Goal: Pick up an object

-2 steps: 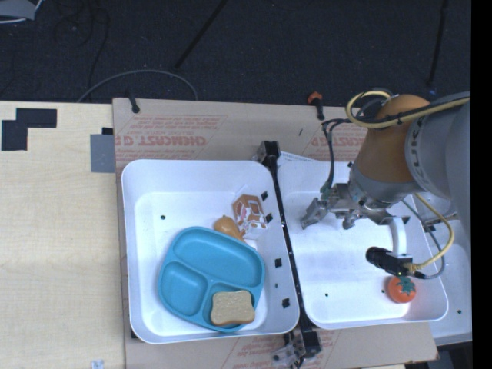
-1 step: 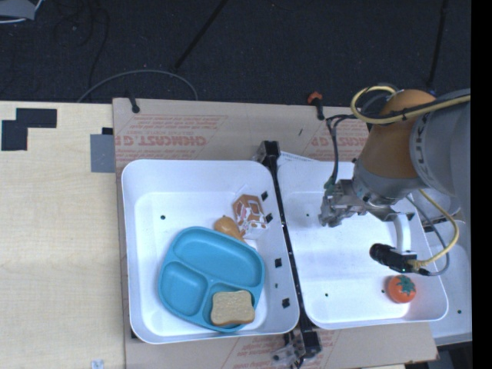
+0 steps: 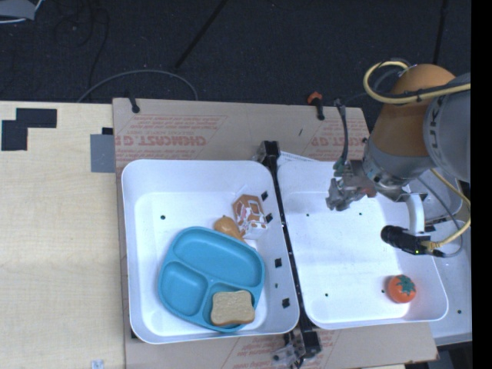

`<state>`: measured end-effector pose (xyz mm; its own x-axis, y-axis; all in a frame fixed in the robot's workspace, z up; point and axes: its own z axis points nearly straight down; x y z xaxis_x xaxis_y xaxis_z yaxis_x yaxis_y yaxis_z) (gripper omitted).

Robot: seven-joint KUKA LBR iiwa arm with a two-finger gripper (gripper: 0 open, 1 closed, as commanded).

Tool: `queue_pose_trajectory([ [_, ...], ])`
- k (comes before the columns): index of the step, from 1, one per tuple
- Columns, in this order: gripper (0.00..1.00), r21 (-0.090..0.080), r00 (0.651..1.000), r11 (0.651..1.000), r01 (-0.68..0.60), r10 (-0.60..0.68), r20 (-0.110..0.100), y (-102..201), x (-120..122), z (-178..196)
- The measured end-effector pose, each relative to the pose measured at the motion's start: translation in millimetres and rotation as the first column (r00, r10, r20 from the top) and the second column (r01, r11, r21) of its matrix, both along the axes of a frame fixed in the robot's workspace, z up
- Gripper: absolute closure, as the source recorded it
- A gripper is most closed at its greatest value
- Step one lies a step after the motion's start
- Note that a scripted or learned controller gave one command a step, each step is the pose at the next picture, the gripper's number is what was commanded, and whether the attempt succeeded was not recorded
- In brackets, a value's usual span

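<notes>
Camera view, grey two-finger gripper point(image 3: 339, 196) over right white bin point(image 3: 361, 317) upper-left area, jaw opening cannot tell, small round orange toy fruit point(image 3: 400, 288) well apart at bin's lower right, nothing visibly gripped

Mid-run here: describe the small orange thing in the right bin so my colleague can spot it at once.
Find the right-hand shallow white bin under the grey arm's gripper. In its near right corner sits a small round orange toy fruit with a green top, alone on the bin floor, well apart from the gripper.
</notes>
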<state>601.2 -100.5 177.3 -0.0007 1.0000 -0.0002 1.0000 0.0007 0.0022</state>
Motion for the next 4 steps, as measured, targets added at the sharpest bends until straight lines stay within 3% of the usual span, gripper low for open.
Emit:
queue_pose_trajectory([
  [1,1.00,0.000,1.000,1.000,0.001,-0.001,-0.002,-1.4,0.2,28.3],
  [4,1.00,0.002,1.000,1.000,-0.005,0.005,-0.006,175.3,-20.1,24.4],
])
